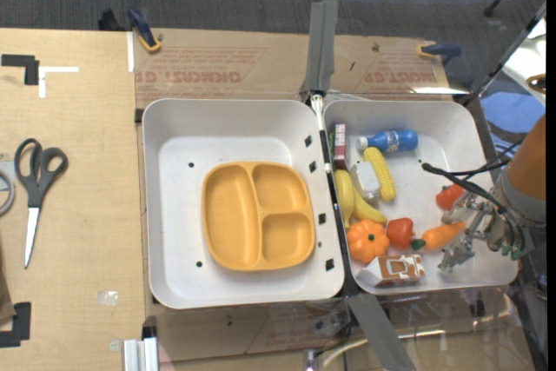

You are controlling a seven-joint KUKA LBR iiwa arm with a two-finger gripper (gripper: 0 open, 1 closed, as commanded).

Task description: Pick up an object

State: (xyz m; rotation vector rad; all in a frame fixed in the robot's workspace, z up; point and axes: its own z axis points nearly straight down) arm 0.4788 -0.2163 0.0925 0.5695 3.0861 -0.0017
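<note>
Two white bins (165,213) (side by side), one yellow tray (258,215), one scissors (36,187).

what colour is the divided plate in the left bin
The divided plate is yellow-orange all over, plainly seen in the camera view.

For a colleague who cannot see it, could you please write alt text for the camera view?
A robot gripper reaches from the right into the right bin, low beside a carrot, among toy foods: corn, banana, pumpkin, blue bottle. The left bin holds an orange divided plate; scissors lie on the bench.
</note>
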